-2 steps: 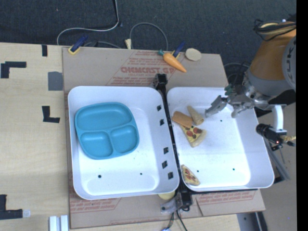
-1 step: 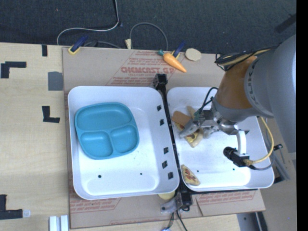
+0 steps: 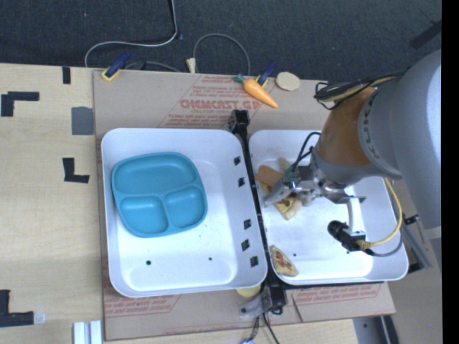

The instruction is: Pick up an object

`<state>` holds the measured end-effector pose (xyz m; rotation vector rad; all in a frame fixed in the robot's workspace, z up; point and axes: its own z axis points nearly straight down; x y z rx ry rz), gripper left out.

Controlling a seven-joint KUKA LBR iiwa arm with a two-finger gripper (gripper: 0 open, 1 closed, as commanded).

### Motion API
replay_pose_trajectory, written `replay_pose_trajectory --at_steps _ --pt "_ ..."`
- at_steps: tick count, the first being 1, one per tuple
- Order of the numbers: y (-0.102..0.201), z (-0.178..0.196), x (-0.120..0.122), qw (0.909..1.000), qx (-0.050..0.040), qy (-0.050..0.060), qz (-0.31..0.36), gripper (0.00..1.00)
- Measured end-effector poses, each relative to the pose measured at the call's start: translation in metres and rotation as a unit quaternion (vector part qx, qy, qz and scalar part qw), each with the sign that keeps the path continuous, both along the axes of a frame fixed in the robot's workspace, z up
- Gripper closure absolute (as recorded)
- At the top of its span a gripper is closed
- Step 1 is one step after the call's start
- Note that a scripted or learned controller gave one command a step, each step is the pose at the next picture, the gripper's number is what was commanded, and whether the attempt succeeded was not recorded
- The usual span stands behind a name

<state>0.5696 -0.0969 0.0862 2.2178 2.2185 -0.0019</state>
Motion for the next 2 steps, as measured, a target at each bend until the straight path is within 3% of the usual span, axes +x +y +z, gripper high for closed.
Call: replay_pose_trajectory --at_steps 1,2 --pt "-0.001 0.0 0.056 1.0 0.0011 0.0 0.001 0.0" --pt "0.023 0.106 0.103 1.0 0.0015 -0.006 0.003 0.0"
